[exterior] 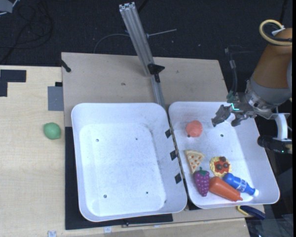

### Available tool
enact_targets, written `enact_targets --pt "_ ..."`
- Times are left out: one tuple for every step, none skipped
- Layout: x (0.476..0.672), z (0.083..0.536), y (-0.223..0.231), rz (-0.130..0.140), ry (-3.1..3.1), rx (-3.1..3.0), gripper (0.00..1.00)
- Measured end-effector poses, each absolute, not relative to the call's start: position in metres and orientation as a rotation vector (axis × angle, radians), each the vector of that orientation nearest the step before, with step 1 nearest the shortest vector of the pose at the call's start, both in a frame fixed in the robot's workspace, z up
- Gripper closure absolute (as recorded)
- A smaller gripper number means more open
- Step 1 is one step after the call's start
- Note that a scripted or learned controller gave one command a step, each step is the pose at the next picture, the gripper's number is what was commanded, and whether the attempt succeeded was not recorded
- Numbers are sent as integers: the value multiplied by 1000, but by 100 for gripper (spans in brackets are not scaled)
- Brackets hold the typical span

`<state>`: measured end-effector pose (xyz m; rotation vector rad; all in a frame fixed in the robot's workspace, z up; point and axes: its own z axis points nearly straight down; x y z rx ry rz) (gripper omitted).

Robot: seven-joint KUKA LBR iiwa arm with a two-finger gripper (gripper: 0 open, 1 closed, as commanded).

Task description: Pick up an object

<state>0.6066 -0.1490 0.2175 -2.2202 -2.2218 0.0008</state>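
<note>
Gripper (228, 114) sits above the right bin's (266, 169) upper area, fingers spread apart with nothing between them as far as we see. Pink ball (193, 128) lies just left of it; pizza slice (193, 159), grapes (202, 181), carrot (225, 189) and blue bottle (240, 184) cluster near the bin's front. We see a green ball (52, 131) on the bench, left of the left bin (84, 147).

A green ball (52, 131) lies alone on the pale wooden bench (19, 157), well to the left of the left white bin (119, 162). A grey metal rail (140, 43) slants down from the top of the view toward the seam between the two bins, with a black clamp (155, 69) partway along it. Black cables (29, 19) trail over the dark floor behind the bench, and a few dark rectangular patches (10, 80) mark the bench top at the left.
</note>
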Motion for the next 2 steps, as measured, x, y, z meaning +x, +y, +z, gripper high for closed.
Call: enact_targets --pt "607 217 -149 1 -2222 -2220 0" --pt "612 164 -156 5 -2219 -2218 0"
